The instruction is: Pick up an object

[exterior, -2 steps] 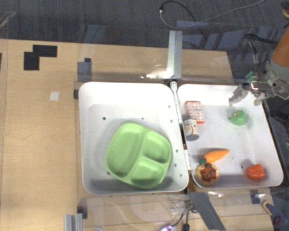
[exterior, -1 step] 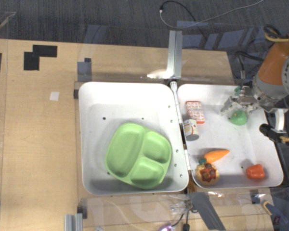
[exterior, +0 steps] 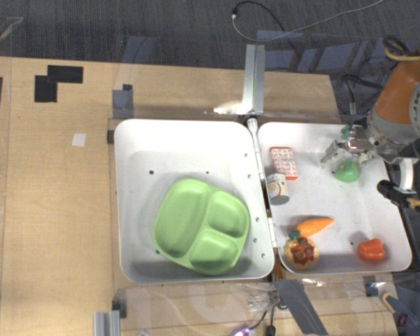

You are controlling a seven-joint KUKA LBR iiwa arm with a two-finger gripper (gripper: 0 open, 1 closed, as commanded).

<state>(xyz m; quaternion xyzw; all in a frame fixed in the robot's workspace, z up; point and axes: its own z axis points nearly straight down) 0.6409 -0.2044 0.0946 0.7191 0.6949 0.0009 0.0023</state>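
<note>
Front of right bin: a red pepper (exterior: 371, 250) lies near the front corner, with a small round item (exterior: 301, 252) and a carrot (exterior: 315, 225) just behind it along the front wall

Left bin (exterior: 136, 187): a green divided plate (exterior: 201, 225) rests tilted toward the front

Middle of right bin (exterior: 399, 219): a small can (exterior: 276, 187) lies against the divider, a pink box (exterior: 283, 163) just behind it

Far right: the claw (exterior: 350, 154) sits low over a green round object (exterior: 347, 171), its metal fingers (exterior: 334, 151) spread apart on either side of the object's top, nothing clamped between them

Arm: the orange band (exterior: 395, 93) shows above the wrist at the tabletop's far right edge

Progress: by the look of it the reach is done; the squeeze and the lift remain, and the green object sits on the bin floor, not yet picked up
</note>
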